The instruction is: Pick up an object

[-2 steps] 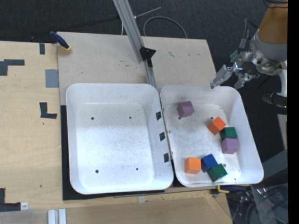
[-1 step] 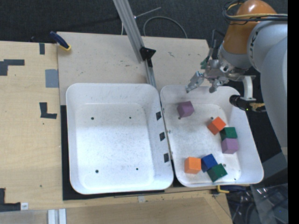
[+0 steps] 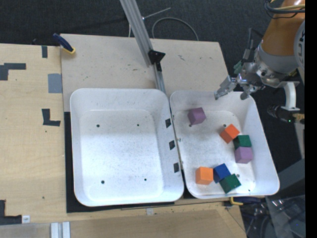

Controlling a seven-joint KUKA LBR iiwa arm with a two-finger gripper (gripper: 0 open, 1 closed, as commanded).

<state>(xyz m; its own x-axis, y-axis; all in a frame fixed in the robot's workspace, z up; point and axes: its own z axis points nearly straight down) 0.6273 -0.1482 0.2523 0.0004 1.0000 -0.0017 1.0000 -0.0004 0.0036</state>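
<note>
Overhead, plywood bench (image 3: 29, 148), two white bins (image 3: 81, 133), dark carpet floor (image 3: 208, 9)

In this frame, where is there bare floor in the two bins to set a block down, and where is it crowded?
The left bin has bare floor wall to wall. In the right bin, the floor is bare between the purple block near the top and the orange block at the bottom, along the divider. The right wall and bottom corner are crowded with blocks.
</note>
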